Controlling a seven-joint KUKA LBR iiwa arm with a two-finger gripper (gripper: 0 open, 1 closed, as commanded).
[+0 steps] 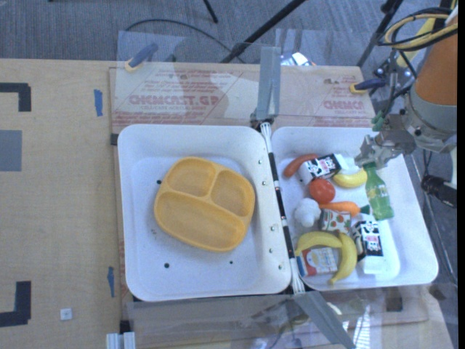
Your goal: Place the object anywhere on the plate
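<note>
I read the gripper [376,148] at the right of frame, over the upper right part of the right bin [418,264]. The arm comes in from the upper right corner, wrist pointed down and left toward the pile. Fingers are too blurred and small to read — I cannot tell if the hand is released or clenched, and I see nothing clearly held between them.

Directly below and left of the gripper lies a small banana [351,178], and just beside it a green bottle [377,195] with its long axis running roughly top to bottom of the frame. My guess is that one of these two is the object in play; which one I can't say. The gripper tip sits near or touching the bottle top and the small banana's right end — contact not clear.

Rest of the pile, lower in the bin: tomato [322,190], carrot [339,208], white ball [306,211], big banana [341,250], milk carton [322,166].

The relation that matters: the plate [204,203] lies in the left bin [138,260], well apart from the gripper, to its left and slightly lower in frame, across the divider between bins. Plate is yellow, three compartments, nothing on it. So, as I judge it, the carry is a long leftward sweep — after a secure grasp, not yet confirmed.
</note>
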